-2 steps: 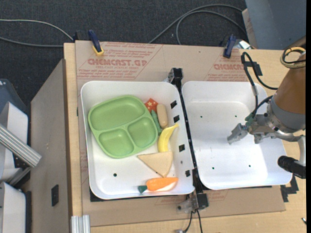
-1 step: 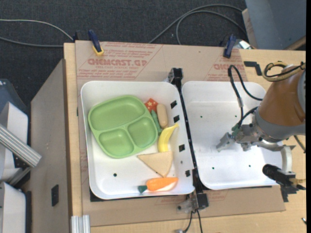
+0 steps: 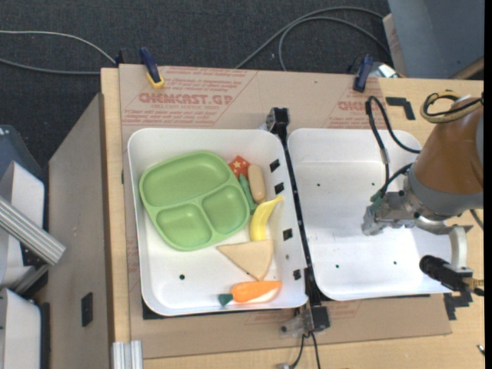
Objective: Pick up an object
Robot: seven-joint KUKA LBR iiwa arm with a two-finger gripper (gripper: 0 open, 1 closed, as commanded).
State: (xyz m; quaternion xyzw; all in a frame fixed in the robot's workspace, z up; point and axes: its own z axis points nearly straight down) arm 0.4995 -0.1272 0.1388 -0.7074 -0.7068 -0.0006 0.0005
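From my remote seat I see the arm reaching in from the right, its hand hanging over the right bin, near that bin's middle. Whether the hand is apart or together I cannot tell from this slant; nothing shows between it.

All the objects lie in the left bin, well apart from the hand. A green divided plate fills the left and far part of that bin. Just right of the plate, at its far corner, sits a small red piece, with a tan sausage-like piece beside it. Nearer, a yellow banana lies against the plate's right edge. A tan wedge rests just nearer than the banana, touching the plate's near rim. An orange carrot lies by the bin's near wall.

The bins sit on a cardboard-covered worktop, with a blue and yellow clamp at its far edge.
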